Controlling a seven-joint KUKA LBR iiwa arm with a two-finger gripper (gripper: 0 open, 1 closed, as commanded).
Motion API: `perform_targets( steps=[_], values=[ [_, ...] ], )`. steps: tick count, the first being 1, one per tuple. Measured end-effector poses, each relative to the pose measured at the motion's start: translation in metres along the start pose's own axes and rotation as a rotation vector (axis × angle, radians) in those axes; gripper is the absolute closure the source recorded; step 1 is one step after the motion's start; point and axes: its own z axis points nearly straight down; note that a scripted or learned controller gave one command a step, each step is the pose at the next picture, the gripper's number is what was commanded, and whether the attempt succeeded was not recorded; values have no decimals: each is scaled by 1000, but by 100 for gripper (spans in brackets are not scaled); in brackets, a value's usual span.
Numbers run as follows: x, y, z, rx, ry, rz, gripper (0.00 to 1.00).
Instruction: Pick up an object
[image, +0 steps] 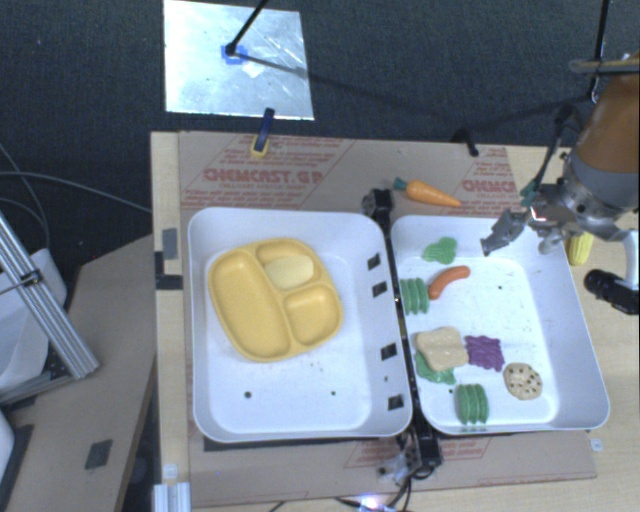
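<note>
The right bin holds several toy foods: a green leaf, an orange-red sausage, a green ridged piece, a tan bread slice, a purple piece, a cookie and another green ridged piece. My gripper hangs over the bin's far right corner, above and to the right of the leaf and sausage. It is open, with nothing between its fingers.
The left bin holds a yellow divided tray. A toy carrot lies on the cardboard behind the right bin. A metal sheet lies on the floor at the back.
</note>
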Motion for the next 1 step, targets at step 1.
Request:
perform_targets(
  steps=[1],
  values=[
    [108,-9,-58,-6,4,-12,0]
  ],
)
